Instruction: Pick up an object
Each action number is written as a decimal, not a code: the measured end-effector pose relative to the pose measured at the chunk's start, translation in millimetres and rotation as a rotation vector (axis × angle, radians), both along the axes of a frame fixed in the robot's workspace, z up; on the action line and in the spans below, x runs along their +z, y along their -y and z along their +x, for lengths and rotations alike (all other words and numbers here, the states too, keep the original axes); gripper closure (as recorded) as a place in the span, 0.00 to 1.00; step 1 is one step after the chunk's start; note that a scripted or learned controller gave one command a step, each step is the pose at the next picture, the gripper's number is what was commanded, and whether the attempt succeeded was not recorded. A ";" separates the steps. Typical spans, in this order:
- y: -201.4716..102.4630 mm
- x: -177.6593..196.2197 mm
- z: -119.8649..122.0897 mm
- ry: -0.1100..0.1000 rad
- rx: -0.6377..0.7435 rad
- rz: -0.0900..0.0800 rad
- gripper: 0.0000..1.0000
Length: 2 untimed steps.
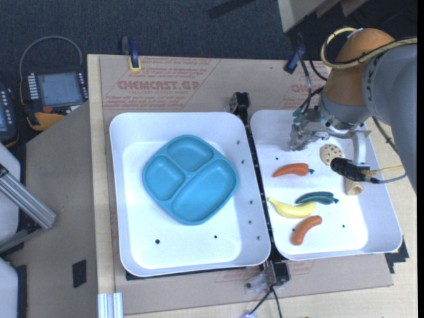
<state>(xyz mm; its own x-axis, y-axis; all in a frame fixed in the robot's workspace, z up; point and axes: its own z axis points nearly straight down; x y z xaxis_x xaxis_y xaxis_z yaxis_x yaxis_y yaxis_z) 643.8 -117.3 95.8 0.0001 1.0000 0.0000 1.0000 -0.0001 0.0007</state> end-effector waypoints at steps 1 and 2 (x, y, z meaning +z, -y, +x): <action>4.1 44.4 4.2 0.006 -0.001 -0.002 1.00; 2.0 88.1 2.2 0.005 0.001 -0.001 1.00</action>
